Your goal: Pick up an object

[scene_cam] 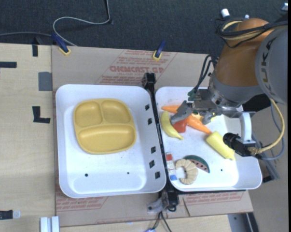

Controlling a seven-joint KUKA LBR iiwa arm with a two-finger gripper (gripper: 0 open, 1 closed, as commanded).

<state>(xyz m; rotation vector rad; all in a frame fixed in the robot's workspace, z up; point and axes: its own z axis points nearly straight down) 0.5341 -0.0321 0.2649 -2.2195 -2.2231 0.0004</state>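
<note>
My hand over the toy food, with the pick not yet made.

My hand (196,111) hangs low, its 2 fingers spread and unloaded, just right of the banana (169,127), above a red piece (180,125) and 2 carrots (197,124). To do this well I should centre on 1 item, descend squarely, and clench without nudging its neighbours.

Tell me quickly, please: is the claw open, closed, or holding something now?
Claw: in the right bin, low over the banana and the carrots. Open, closed or holding: cannot be told.
</note>
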